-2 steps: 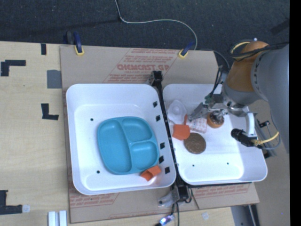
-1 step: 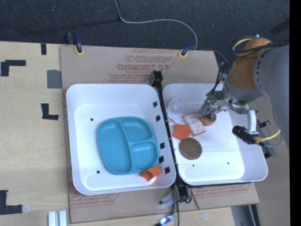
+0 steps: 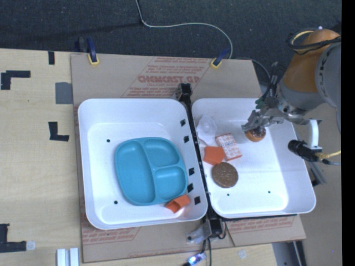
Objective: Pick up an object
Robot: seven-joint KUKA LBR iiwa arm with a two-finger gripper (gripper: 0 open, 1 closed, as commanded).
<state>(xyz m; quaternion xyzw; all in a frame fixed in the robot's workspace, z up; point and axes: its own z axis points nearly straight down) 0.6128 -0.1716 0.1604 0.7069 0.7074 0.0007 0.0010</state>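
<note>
Here, two shallow white bins sit side by side on a cardboard sheet [image 3: 166, 76] that is clamped to the bench. The left bin [image 3: 91, 148] holds a teal divided plate [image 3: 150, 169] lying flat near its middle, and a small orange piece [image 3: 177, 204] rests by the bin's lower right corner, just beside the plate. The right bin [image 3: 288, 193] carries a loose cluster toward its left side: a clear plastic cup [image 3: 206, 126] near the divider, a small patterned packet [image 3: 228, 147] just right of it, an orange block [image 3: 214, 155] touching the packet's lower left edge, and a brown round disc [image 3: 225, 175] just below the two. The gripper [image 3: 256, 129] is down in the upper right part of this bin, directly over a small orange-brown object [image 3: 256, 136] well apart from the cluster; whether its grip is closed on that object, or how wide it stands, cannot be told from this angle. The grey arm [image 3: 302, 96] reaches in from the right, bent downward at the wrist, with its orange band [image 3: 308, 60] above.
</note>
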